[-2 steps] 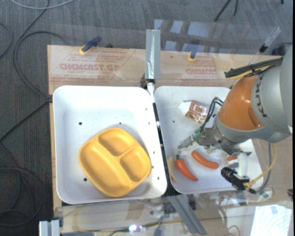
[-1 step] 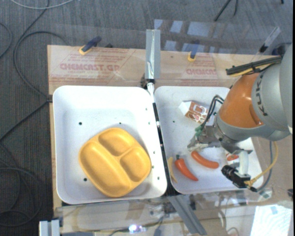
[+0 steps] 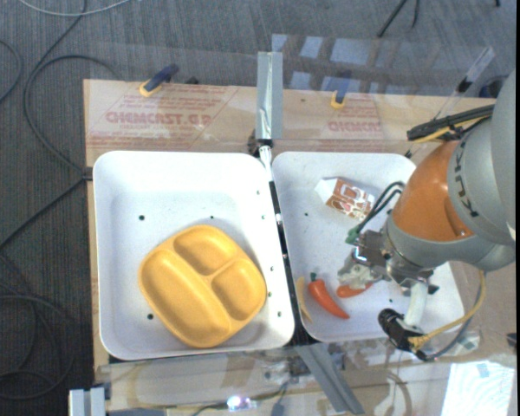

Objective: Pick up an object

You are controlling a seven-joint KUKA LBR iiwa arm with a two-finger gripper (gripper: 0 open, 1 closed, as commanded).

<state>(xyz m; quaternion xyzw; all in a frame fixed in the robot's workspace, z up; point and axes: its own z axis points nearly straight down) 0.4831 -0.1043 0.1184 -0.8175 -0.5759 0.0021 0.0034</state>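
Yellow plastic catches our eye first: a divided plate (image 3: 203, 285) lies in the near part of the left bin (image 3: 121, 180), tilted a little. Moving right, we cross the raised rims where the two bins meet and come to the right bin (image 3: 303, 180). Near its front left corner lies an orange-red pepper (image 3: 326, 299), and farther back sits a small white and red packet (image 3: 347, 198). Just right of the pepper, the gripper (image 3: 364, 271) hangs low over the bin floor, with a second bit of orange at its tip. We cannot tell how its jaws stand. Behind it rises the arm's orange band (image 3: 429, 202).
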